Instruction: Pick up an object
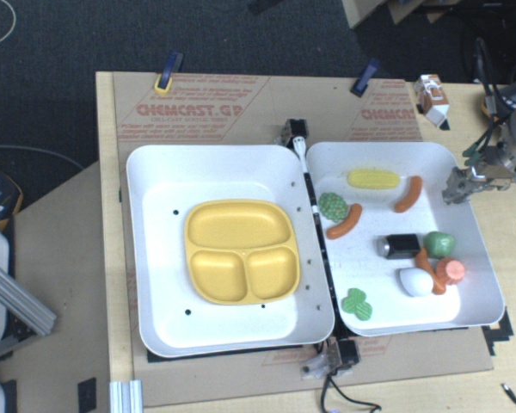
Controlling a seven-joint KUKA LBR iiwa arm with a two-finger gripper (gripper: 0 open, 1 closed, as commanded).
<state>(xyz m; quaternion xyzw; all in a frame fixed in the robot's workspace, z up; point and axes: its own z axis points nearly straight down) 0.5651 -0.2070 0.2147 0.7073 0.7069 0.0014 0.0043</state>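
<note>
Two white bins on your bench, with the gripper (pixel 458 188) at the right bin's (pixel 477 304) far right rim.

You have one yellow divided plate (pixel 241 250) in the left bin (pixel 155 231). The right bin holds one corn cob (pixel 373 179), two sausages (pixel 408 193) (pixel 344 220), a broccoli head (pixel 332 205), a black block (pixel 402 246), a green ball (pixel 439 244), a white egg (pixel 415 281), an orange-pink piece (pixel 448 271) and a green leafy piece (pixel 356 303). Both bins rest on a cardboard sheet (pixel 241 106) over a wooden bench (pixel 64 231); dark carpet (pixel 112 15) lies beyond. You cannot tell how the gripper's fingers stand; nothing shows between them.
</note>
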